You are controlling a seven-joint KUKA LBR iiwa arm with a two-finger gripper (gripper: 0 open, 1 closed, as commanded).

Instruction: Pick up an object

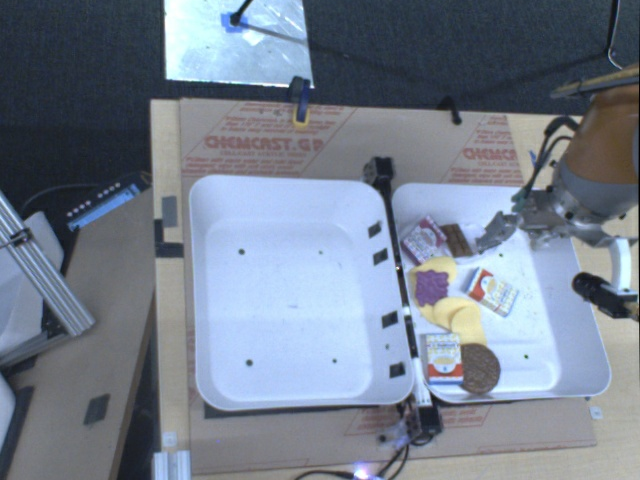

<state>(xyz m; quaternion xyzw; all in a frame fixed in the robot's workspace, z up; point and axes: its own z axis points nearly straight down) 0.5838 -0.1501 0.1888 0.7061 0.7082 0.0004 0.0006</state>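
Jaws [497, 230] hanging over the right bin [560, 368]
Can't tell their state; brown bar [457, 239] sits just left, apart.

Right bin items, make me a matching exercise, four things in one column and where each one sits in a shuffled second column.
Things:
1. brown round cookie
2. purple toy
3. pincer
4. small orange and white box

Places:
A. over the far part of the right bin, beside the arm
B. near edge of the right bin, next to a red and white carton
C. middle of the bin, right of the yellow pieces
D. close to the divider, on the yellow pieces

Pairs: 1-B, 2-D, 3-A, 4-C
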